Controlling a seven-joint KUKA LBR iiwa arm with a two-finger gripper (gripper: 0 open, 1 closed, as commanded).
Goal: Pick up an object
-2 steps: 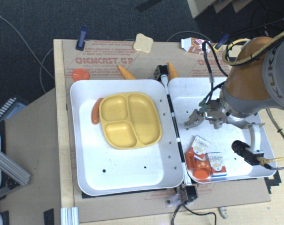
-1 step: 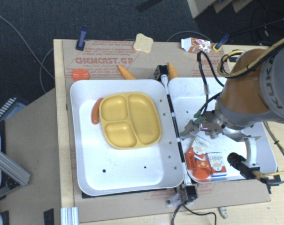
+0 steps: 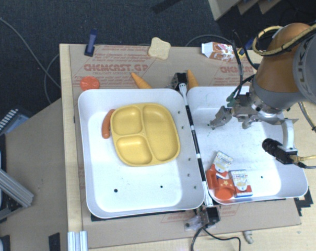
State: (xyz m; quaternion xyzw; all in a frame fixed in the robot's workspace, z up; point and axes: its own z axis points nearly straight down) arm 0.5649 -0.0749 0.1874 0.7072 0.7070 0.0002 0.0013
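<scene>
Nearest the camera, at the front edge of the right bin, a cluster of small items is seen: a red object with a rounded orange-red piece at its lower end, a small carton with a blue and red label lying against it, and a crumpled white wrapper just behind them. These graspable things are all gathered in the bin's front left corner, well apart from the end effector, which is poised over the bare rear part of the same bin. Its metal fingers are seen spread apart with nothing between them. The grey arm with its orange band is seen reaching in from the right. In the left bin, a yellow divided plate is placed toward the rear, and a sausage lies touching its left rim. On the cardboard-covered worktop behind the bins, a slice of toast, a carrot, an orange disc, a blue object and a small printed packet are scattered.
</scene>
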